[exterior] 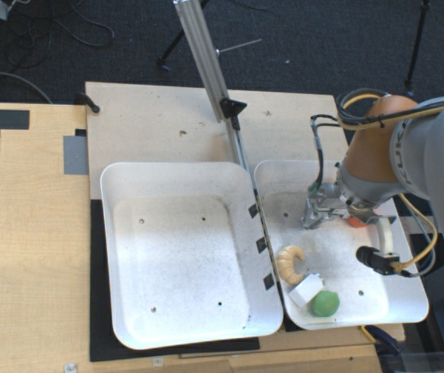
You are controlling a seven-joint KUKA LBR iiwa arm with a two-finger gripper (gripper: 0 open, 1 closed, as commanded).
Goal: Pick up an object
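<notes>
In the camera view, the tool (312, 216) is low in the right bin (408, 305); its opening cannot be told. At about five o'clock from it lie a croissant (288, 263), white block (305, 290) and green ball (324, 303), none lifted yet.

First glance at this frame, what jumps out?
The grey arm with its orange band comes in from the right, its tool low over the back of the right bin. Near that bin's front edge sits a small cluster: a green ball, a white block and a tan curved piece. A slanted metal bar runs down toward the divide between the bins.
</notes>
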